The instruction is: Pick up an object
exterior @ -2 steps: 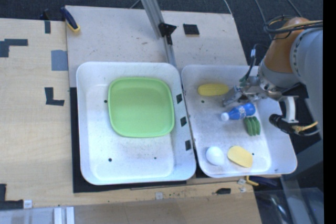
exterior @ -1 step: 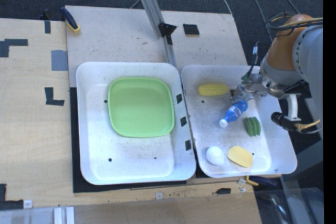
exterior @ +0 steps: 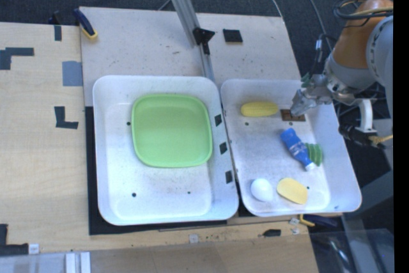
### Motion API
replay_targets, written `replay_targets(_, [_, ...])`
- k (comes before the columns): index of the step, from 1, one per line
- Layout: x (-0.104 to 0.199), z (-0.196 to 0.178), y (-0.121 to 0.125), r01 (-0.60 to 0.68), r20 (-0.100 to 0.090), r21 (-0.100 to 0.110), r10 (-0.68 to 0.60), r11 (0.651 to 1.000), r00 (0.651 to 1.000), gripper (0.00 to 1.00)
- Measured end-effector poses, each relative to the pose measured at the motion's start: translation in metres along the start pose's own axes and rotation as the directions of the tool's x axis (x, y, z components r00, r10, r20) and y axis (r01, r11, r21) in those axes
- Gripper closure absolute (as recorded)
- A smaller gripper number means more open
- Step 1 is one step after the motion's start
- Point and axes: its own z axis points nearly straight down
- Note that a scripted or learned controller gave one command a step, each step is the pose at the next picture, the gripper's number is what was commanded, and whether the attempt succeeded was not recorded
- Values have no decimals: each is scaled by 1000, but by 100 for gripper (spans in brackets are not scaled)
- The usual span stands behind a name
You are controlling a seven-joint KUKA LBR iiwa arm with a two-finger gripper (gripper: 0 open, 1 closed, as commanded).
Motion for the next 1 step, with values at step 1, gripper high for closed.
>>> replay_targets(1, [-5,-54,10,0,1,-1,0,1000,1000,100])
